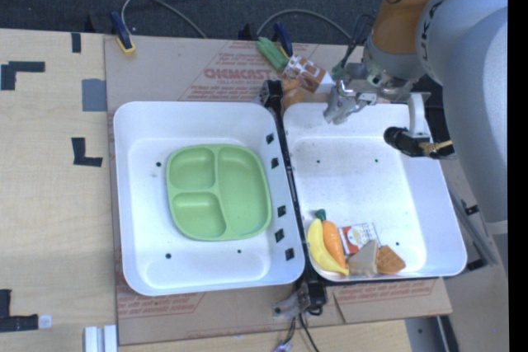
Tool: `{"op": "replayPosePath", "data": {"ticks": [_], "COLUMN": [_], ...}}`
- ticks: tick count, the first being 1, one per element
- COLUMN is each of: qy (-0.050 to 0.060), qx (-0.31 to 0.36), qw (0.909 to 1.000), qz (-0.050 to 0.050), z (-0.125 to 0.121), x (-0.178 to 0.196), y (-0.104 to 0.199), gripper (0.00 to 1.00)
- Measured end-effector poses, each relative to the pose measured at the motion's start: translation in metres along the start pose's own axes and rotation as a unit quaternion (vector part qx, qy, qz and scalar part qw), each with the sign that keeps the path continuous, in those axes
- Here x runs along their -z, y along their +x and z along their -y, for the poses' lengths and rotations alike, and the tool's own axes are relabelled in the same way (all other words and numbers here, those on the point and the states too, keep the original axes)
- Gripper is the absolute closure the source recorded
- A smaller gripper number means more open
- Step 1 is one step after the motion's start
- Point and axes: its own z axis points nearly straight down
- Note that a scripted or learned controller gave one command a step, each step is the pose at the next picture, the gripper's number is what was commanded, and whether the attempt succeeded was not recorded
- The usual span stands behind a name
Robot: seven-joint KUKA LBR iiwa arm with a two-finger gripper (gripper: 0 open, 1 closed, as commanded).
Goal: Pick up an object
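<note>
My gripper (337, 113) hangs over the far left corner of the right bin (429, 202), its metal fingers pointing down with nothing seen between them. A pile of toy food lies at that bin's near edge: a yellow banana (318, 250), an orange carrot (331, 238), a red and white packet (357, 237) and a brown wedge-shaped piece (376, 260). The gripper is far from that pile, at the opposite end of the bin.
A green divided plate (219, 191) lies in the left bin (132, 177). Behind the bins on the cardboard sit a green clamp (273, 53) and a brown patterned item (299, 78). Black clips line the wall between the bins.
</note>
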Motion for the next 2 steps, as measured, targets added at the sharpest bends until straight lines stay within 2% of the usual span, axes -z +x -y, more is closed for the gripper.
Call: {"op": "replayPosePath", "data": {"ticks": [1,2], "qy": [0.000,-0.001], "qx": [0.000,-0.001], "qw": [1.0000,1.0000], "qz": [0.001,0.001], "z": [0.000,0.039], "x": [0.000,-0.099], "y": [-0.001,-0.010], "gripper": [0.00,0.00]}}
